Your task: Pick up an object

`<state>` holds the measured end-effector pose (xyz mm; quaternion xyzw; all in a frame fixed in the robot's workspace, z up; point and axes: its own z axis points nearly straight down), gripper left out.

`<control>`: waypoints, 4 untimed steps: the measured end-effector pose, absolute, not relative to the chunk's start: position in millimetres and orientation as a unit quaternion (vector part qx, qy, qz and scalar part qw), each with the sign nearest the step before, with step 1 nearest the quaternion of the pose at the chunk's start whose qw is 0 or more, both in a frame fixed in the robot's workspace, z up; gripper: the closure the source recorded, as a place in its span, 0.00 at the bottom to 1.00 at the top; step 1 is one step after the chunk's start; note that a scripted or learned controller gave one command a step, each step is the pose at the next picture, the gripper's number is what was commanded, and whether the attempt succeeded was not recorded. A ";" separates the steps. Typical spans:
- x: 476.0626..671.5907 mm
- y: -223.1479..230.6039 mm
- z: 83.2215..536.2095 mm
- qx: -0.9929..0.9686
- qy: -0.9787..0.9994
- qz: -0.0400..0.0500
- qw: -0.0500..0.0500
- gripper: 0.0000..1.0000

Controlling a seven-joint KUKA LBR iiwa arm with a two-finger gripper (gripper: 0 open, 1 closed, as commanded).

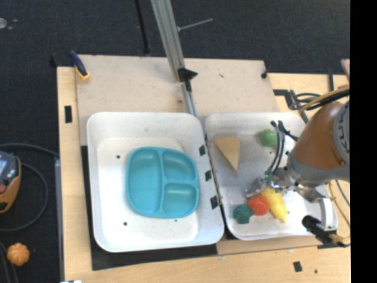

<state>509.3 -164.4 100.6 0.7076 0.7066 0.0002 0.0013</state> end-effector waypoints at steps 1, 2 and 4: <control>511.4 -165.4 113.5 0.709 0.705 0.002 0.003 1.00; 513.9 -162.8 177.2 0.706 0.708 0.002 0.004 1.00; 514.2 -171.4 251.2 0.706 0.708 0.001 0.003 1.00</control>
